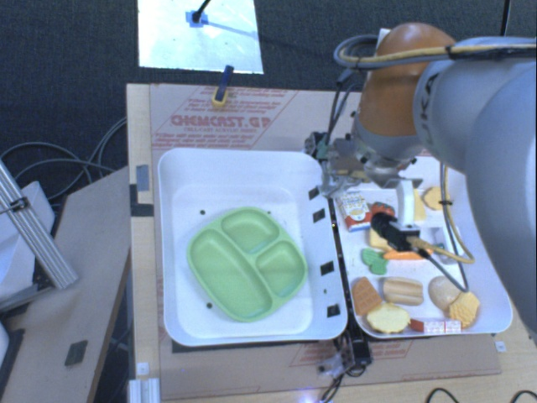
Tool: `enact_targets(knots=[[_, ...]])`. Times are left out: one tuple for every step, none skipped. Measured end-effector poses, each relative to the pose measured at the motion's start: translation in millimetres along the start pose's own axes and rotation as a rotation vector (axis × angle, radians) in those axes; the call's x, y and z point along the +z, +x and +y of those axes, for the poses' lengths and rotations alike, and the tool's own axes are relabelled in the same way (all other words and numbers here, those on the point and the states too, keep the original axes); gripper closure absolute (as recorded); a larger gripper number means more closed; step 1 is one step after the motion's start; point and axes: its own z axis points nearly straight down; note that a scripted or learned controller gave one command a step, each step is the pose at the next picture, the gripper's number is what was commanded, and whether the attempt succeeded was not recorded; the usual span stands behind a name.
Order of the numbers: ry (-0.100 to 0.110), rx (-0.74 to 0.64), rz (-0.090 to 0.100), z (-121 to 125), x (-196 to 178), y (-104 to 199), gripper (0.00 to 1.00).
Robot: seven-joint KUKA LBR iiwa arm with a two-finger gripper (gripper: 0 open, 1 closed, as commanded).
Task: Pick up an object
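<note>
Arm (470,116): grey, with an orange band, filling the upper right of the frame and reaching down and left over the right bin.
Surface (92,250): tan, with a brown printed sheet lying under both bins.
Left bin (243,170): shallow and white, at centre frame.
Right bin (495,309): shallow and white, at lower right, touching the left bin along a seam with black clips.
Green tray (246,264): pale green with three compartments, lying tilted in the lower part of the left bin.
Tool (362,175): low over the upper left of the right bin, beside the seam; whether it is open or closed, and whether it has hold of anything, cannot be told from this angle.
Toy food (403,290): small pieces clustered in the right bin below the tool, among them a bun shape, a green piece and an orange carrot shape.
</note>
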Motion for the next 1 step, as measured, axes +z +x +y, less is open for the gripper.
enact_targets(knots=[[-0.002, -0.002, 0.001, -2.4, -20.5, -2.1, 1.00]])
